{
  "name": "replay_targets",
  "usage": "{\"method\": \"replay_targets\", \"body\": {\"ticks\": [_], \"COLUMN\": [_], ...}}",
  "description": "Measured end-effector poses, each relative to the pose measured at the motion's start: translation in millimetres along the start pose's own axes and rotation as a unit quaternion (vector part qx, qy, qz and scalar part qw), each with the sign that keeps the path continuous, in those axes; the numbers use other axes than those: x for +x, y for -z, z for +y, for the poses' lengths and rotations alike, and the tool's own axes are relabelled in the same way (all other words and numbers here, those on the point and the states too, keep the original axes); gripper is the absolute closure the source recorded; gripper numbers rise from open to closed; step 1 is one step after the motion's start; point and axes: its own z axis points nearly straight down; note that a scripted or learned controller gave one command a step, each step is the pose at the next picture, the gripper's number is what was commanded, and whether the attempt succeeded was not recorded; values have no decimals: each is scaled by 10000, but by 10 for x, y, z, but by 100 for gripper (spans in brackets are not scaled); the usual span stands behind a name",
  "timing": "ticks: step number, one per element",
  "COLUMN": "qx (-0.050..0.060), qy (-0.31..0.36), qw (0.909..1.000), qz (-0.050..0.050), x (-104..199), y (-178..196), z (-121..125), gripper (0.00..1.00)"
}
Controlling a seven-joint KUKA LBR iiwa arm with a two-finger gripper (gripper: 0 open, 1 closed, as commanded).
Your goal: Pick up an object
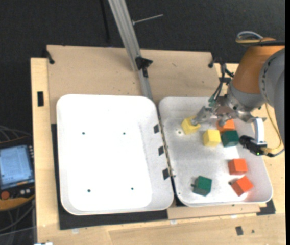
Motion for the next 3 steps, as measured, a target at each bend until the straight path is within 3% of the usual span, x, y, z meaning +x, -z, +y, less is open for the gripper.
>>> {"method": "replay_targets", "body": {"ticks": [1,2,3], "qx": [-29,81,96], "qy": [-1,9,16], "qw": [10000,10000,9999], "qz": [-2,22,27], "x": [-7,63,52], "y": [118,653,808], "z": [21,108,119], "gripper": [100,100,100]}}
